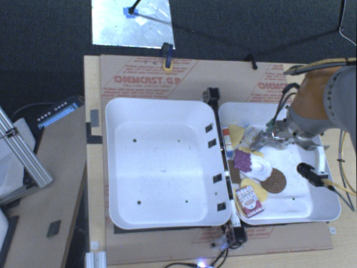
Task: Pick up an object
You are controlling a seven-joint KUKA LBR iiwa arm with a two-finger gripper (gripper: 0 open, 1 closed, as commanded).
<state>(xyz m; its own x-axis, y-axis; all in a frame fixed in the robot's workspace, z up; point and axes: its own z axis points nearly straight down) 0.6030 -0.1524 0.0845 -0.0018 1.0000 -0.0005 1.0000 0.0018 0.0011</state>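
Whether the jaws are standing wide or narrow cannot be told, since the gripper is blurring into the clutter at the upper left of the right bin. It is hanging just over a yellow piece and a purple object, with a white object, a brown disc and a red-and-white packet lying near. Beside it, the left bin is sitting alongside.

A robotics lab: a bench bearing two white bins, clamped board, loose cables and aluminium framing.
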